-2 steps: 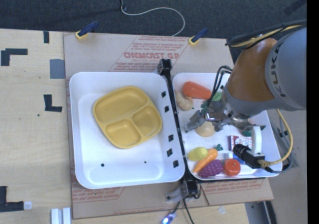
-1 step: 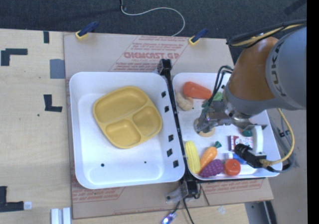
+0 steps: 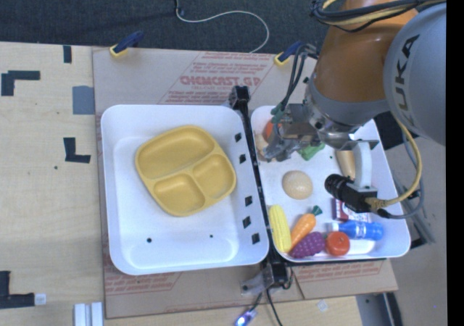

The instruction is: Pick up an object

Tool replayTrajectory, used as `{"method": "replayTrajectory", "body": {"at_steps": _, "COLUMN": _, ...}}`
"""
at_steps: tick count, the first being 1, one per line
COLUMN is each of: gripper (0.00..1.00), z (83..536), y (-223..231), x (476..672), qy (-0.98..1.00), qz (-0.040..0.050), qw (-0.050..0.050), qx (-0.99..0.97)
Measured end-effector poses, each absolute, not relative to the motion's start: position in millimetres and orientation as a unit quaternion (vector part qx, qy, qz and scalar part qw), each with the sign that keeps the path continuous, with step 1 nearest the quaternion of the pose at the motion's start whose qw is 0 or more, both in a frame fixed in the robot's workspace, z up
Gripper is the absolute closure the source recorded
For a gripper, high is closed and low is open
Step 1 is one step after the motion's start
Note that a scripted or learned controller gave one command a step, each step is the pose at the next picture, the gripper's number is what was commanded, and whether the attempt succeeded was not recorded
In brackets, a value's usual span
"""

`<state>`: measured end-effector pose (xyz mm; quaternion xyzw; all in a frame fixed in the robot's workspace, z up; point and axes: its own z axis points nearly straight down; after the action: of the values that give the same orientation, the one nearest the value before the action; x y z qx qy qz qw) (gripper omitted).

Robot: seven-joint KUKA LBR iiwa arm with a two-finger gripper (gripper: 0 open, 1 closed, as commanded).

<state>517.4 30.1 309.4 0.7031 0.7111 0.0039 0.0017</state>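
Note:
My gripper (image 3: 279,145) hangs low over the back left part of the right bin (image 3: 395,245), under the grey and orange arm. A red and orange toy (image 3: 269,130) and a green piece (image 3: 313,150) lie right beside it, partly hidden by the wrist. A beige egg-shaped toy (image 3: 296,185) rests just in front of the gripper. Along the bin's front lie a yellow corn cob (image 3: 279,227), an orange carrot (image 3: 304,226), purple grapes (image 3: 309,245), a red tomato (image 3: 337,243) and a blue and white item (image 3: 360,231).
The left bin (image 3: 119,172) holds a yellow divided plate (image 3: 185,169). A black divider (image 3: 250,165) runs between the bins. A black cylinder (image 3: 342,188) and cables hang from the arm over the right bin's right side. Cardboard lies under both bins.

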Motion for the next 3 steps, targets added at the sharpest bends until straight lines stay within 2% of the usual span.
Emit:
{"method": "replayTrajectory", "body": {"at_steps": 1, "gripper": 1.0, "z": 394.2, "y": 82.2, "x": 510.0, "qy": 0.71, "qz": 0.0031, "qw": 0.001, "qx": 0.704}}
{"method": "replayTrajectory", "body": {"at_steps": 2, "gripper": 1.0, "z": 366.3, "y": 80.7, "x": 498.3, "qy": 0.708, "qz": -0.0029, "qw": -0.002, "qx": 0.707}}
{"method": "replayTrajectory", "body": {"at_steps": 3, "gripper": 1.0, "z": 237.2, "y": 16.6, "x": 479.7, "qy": 0.704, "qz": -0.0081, "qw": -0.005, "qx": 0.71}}
